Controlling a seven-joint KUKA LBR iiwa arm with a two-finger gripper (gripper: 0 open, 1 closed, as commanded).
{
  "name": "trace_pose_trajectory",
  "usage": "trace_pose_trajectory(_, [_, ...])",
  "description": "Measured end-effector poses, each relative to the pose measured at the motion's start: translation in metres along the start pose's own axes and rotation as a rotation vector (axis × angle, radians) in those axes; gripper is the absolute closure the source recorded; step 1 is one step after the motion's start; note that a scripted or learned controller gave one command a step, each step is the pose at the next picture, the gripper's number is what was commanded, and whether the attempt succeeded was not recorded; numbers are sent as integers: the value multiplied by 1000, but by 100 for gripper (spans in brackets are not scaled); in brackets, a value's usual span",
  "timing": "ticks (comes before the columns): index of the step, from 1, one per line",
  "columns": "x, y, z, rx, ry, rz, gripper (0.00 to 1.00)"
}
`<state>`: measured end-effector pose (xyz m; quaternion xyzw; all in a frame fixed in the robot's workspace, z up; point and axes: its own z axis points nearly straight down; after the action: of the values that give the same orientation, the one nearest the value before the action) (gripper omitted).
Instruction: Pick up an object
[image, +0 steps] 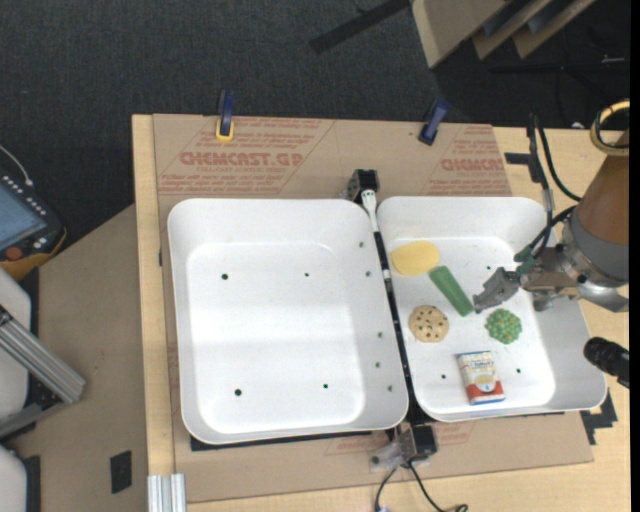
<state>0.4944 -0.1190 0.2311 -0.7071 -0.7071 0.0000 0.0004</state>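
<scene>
Green broccoli sat just below the gripper, which hovered there, likely lining up; whether it gaped, I couldn't tell.

Two shallow white bins sit side by side on a brown cardboard sheet printed with red lettering. The left bin shows bare floor with small dark dots. A blue clamp grips the sheet's edge at eleven o'clock, another clamp at one o'clock, and a black clip joins the bins at twelve.
</scene>
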Motion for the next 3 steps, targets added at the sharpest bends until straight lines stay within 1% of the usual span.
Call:
trace_pose_trajectory(1, [-5, 8, 153, 5, 1, 1, 0])
trace_pose_trajectory(2, [-2, 51, 146, -5, -2, -2, 0])
trace_pose_trajectory(3, [-2, 49, 136, -5, -2, 1, 100])
